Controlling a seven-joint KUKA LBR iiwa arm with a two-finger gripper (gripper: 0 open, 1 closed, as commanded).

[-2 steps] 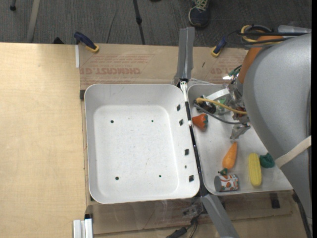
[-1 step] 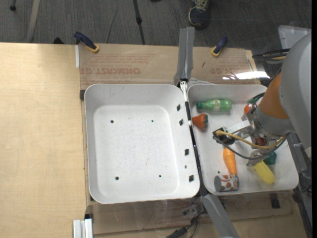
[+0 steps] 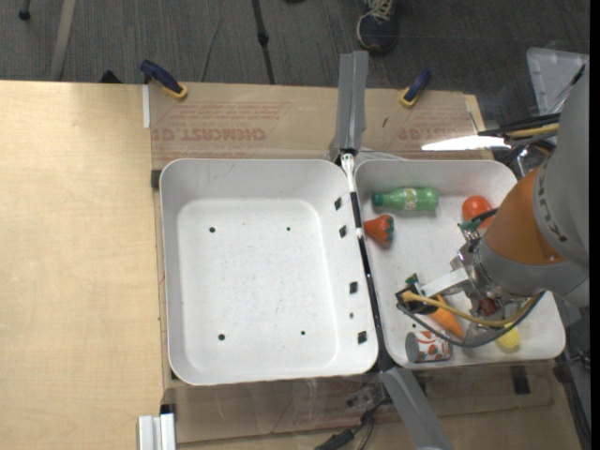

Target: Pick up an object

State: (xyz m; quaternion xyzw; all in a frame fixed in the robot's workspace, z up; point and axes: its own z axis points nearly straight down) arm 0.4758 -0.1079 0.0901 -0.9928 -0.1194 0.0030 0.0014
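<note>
The right bin (image 3: 450,181) holds several small things. A green bottle (image 3: 405,200) lies near its far wall, with a red strawberry-like piece (image 3: 379,230) by the left wall. A red-orange ball (image 3: 475,208) sits at the back right, partly behind the arm. My gripper (image 3: 481,303) hangs low over the bin's front right part, under the orange-banded wrist. An orange carrot-like piece (image 3: 447,323) lies just left of it and a yellow piece (image 3: 508,340) just in front. A white and red can (image 3: 427,347) rests against the front wall.
The left bin (image 3: 187,251) stands beside the right one, divided from it by a ridge with black clips (image 3: 357,251). Bare wooden bench (image 3: 75,251) spreads to the left. Cardboard and two clamps (image 3: 164,79) lie behind the bins. A person's shoes (image 3: 378,12) are on the floor beyond.
</note>
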